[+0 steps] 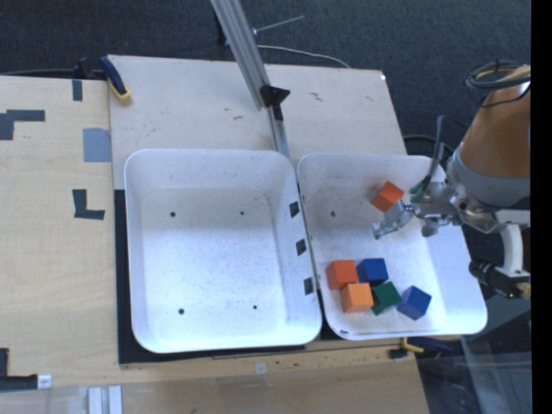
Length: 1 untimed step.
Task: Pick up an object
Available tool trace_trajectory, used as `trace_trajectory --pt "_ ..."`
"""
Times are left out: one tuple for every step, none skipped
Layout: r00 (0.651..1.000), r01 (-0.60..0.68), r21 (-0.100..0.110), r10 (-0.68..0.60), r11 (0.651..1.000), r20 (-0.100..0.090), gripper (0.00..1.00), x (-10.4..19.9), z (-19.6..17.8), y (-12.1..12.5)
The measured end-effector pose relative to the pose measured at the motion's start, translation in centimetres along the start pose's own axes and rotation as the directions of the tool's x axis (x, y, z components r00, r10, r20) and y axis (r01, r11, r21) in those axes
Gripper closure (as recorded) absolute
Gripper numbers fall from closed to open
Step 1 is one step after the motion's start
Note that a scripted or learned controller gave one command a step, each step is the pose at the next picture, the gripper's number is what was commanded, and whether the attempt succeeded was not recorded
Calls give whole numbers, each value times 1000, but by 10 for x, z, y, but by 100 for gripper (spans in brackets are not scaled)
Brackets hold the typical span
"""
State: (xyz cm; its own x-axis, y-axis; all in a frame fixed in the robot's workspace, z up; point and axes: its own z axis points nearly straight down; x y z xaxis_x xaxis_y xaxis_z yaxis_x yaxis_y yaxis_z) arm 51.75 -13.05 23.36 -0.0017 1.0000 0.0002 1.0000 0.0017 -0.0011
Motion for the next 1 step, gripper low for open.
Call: trace_trajectory --pt "1000 1 -11 -1 1000 0 0 12 121 -25"
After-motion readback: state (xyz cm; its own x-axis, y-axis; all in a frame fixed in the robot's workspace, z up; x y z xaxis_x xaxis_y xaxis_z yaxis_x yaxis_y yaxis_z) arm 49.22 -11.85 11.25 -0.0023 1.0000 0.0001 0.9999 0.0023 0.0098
